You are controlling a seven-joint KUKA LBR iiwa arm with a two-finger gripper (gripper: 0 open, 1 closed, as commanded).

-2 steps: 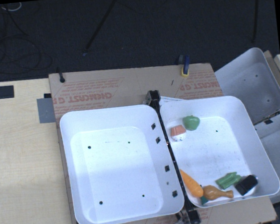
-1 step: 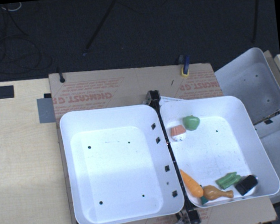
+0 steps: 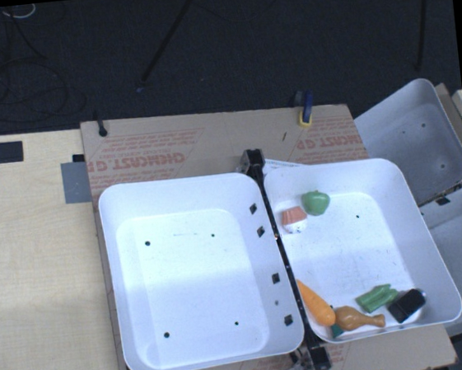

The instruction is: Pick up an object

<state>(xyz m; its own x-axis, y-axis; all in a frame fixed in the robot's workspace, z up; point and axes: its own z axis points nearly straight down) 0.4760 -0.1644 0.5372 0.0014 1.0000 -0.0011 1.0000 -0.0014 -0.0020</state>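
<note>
Six small toys are lying in the shallow white right-hand bin (image 3: 362, 248); I am judging the approach pending, favouring the isolated round green plastic piece (image 3: 316, 203), and cannot tell my pincer's state.

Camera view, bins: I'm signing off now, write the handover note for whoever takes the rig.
Gripper: not in the frame, state unknown.
Right bin: green toy and orange-white piece near the far left corner; carrot, yellow-brown toy, green pod and black block along the near edge.
Left bin: bare white floor.
Done: nothing lifted.
Left: pick up one object.
</note>
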